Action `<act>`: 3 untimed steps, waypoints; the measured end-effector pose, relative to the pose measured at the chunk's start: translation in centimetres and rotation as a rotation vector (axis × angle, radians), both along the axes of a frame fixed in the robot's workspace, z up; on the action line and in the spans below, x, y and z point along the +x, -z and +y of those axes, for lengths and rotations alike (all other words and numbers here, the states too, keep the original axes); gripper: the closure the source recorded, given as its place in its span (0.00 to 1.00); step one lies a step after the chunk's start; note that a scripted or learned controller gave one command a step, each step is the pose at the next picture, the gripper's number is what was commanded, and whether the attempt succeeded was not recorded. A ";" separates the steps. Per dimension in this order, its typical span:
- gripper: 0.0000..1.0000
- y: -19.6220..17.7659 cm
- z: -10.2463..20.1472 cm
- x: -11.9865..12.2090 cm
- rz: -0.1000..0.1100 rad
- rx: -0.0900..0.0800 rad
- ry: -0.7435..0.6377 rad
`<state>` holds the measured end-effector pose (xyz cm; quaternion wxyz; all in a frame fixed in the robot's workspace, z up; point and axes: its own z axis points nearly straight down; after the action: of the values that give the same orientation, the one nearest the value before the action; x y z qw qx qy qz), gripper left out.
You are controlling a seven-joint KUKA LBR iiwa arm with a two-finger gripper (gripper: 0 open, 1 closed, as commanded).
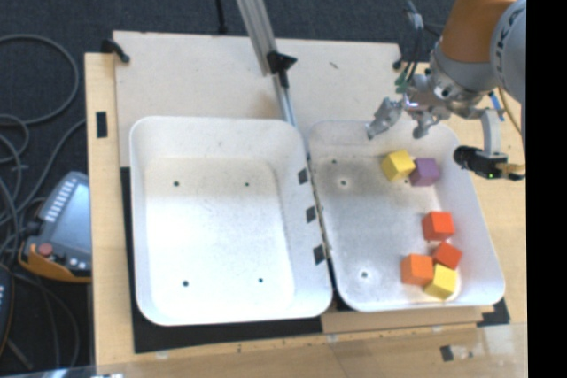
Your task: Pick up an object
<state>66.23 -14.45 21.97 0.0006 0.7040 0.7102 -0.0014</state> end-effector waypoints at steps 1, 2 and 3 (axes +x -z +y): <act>0.00 9.7 -4.5 -0.1 -0.004 0.000 0.010; 1.00 8.2 -4.5 0.0 -0.007 -0.002 0.007; 1.00 2.4 4.1 -2.5 -0.005 0.005 0.000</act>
<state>63.68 -10.37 19.57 0.0005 0.7040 0.7102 0.0023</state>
